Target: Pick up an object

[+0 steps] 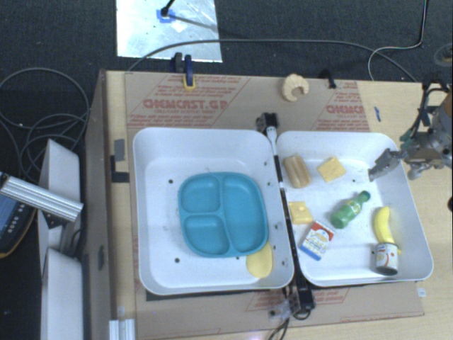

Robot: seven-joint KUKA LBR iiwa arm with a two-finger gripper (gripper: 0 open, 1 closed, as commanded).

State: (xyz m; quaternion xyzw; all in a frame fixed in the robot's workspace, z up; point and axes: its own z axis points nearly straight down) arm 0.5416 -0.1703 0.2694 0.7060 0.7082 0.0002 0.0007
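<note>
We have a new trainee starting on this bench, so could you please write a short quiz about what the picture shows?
1. True or false: the blue divided plate lies in the left bin.
2. Which thing lies closest to the banana? A) the small can B) the bread roll C) the plate
3. Fill in: the green bottle lies in the ____ bin.

Key
1. True.
2. A; the can sits just below the banana in the right bin.
3. Right. The gripper is at that bin's far right edge, apart from the bottle.
</note>
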